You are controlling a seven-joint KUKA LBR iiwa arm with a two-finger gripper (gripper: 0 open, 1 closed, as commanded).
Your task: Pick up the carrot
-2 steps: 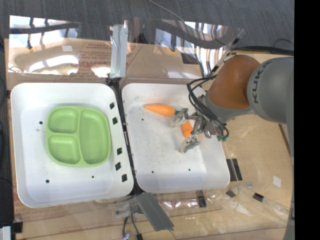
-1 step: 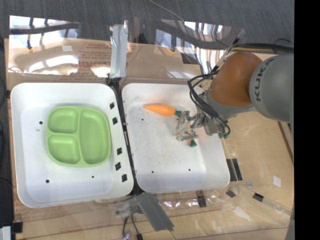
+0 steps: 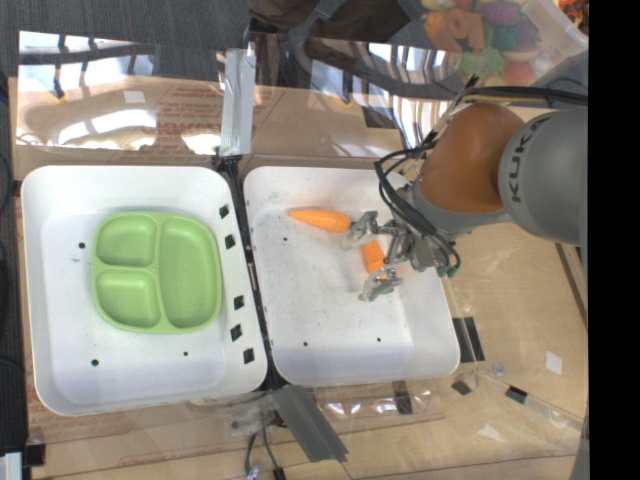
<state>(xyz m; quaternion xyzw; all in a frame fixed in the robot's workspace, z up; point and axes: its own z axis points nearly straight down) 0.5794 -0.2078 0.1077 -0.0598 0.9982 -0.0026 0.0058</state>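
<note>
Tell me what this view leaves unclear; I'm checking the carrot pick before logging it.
- Grasp: camera view, a small orange piece sits between the gripper fingers; too small to tell whether they clamp it or straddle it.
- Bin floor under the wrist: hidden by the arm over the right bin.
- Container of colourful items: cut off by the top edge.
- The carrot lies in plain sight in the right bin.
</note>
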